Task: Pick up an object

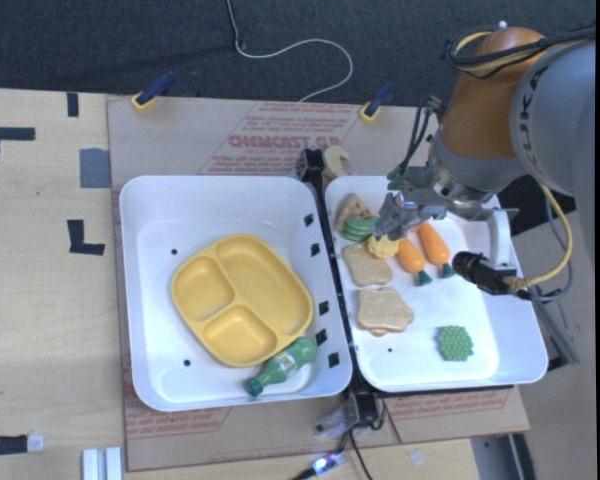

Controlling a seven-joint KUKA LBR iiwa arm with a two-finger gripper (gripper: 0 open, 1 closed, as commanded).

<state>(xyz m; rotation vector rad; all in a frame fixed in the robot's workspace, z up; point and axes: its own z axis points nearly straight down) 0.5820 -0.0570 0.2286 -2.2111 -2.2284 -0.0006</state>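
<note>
Bins sit side by side on the surface [40, 268], and we see the gripper [392, 224] low over the right bin [510, 358], at its upper left part, just above a small yellow piece [382, 247]; we cannot tell whether the gripper is open or closed, nor whether it touches that piece. Beside it lie a green toy vegetable [356, 228] and a tan wedge [353, 207], with two orange carrots [423, 249] just to the right. Below them we see two toast slices [375, 288], and a green broccoli-like piece [455, 343] lies well apart near the lower right corner. In the left bin [145, 228] rests a yellow divided plate [242, 296], with a green bottle [282, 365] touching its lower edge.
</note>
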